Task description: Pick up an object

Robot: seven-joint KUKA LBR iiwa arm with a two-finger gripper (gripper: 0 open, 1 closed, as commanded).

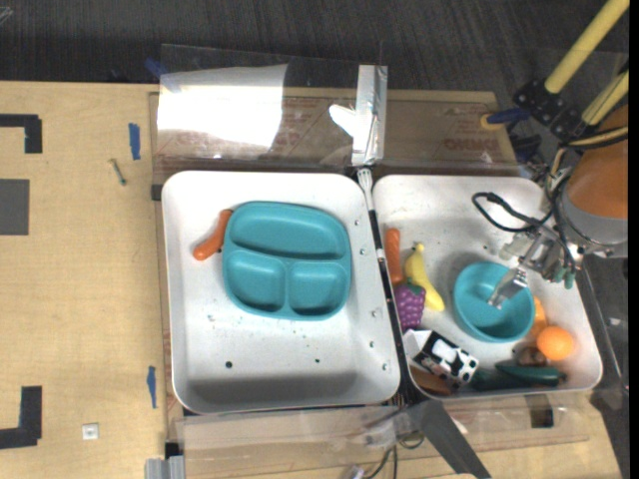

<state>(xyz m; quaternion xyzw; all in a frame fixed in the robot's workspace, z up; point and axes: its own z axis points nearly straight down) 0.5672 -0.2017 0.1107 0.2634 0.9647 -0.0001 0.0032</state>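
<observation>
Pincer (511,285) is down inside the teal bowl (491,305) in the right bin (439,203), approx 3 o'clock of frame. Fingers too blurry, can't tell if apart or together. Orange (555,343) sits beside bowl at 4.

Left bin (190,367): teal divided plate (287,257) near centre; orange carrot-like piece (211,236) touching its 9 o'clock edge. Right bin (439,193): teal bowl (491,302) at centre, gripper (516,280) over its 1 o'clock rim. Banana (423,276) and purple grapes (409,304) at bowl's 9 o'clock. Orange fruit (554,344) at 4 o'clock. Black-and-white toy (446,357) at 7 o'clock.
</observation>
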